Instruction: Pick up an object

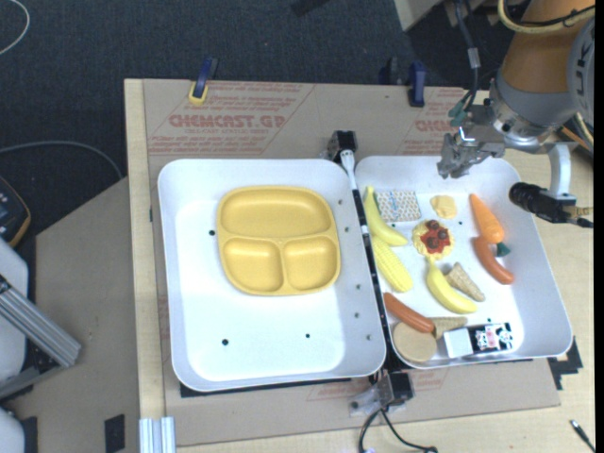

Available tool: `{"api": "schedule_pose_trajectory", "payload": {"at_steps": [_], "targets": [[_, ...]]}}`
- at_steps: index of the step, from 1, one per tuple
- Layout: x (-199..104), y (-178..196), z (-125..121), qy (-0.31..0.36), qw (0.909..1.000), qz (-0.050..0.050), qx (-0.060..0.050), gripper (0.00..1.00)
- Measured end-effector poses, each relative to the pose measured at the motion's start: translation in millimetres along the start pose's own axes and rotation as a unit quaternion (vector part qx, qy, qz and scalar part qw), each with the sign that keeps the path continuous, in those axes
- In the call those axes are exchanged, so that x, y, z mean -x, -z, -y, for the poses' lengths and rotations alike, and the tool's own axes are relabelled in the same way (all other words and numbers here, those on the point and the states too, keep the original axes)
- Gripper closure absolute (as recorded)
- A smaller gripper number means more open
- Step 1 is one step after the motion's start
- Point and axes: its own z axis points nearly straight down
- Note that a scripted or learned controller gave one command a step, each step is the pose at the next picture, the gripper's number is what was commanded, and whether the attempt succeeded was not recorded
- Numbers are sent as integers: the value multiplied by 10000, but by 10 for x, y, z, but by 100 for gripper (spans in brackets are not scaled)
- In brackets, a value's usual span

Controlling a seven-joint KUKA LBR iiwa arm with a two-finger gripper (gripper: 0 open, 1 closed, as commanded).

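Observation:
My gripper [459, 161] hangs over the far edge of the right bin [545, 281], with nothing seen in it. Below it, toy food lies in that bin: a small yellow piece [444, 206], a speckled cracker [398, 204] and a round tart with a red top [434, 238]. To the gripper's right lie an orange carrot [485, 217] and an orange-red sausage [494, 260]. Three bananas [380, 221] [393, 268] [449, 292] run down the bin's left and middle. Nearer the front are a bread wedge [465, 279], a red sausage [409, 312], a tan disc [412, 343] and a white box [478, 338].
The left bin [189, 291] holds a yellow divided tray [279, 239]. A black clip [343, 144] sits at the far end of the ridge between the bins. Yellow and blue clamps [199, 91] [416, 83] grip the board's far edge.

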Motion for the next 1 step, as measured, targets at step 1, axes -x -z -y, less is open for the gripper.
{"api": "schedule_pose_trajectory", "payload": {"at_steps": [1], "targets": [[-451,56,-62,20,10000,-10,3,100]]}}
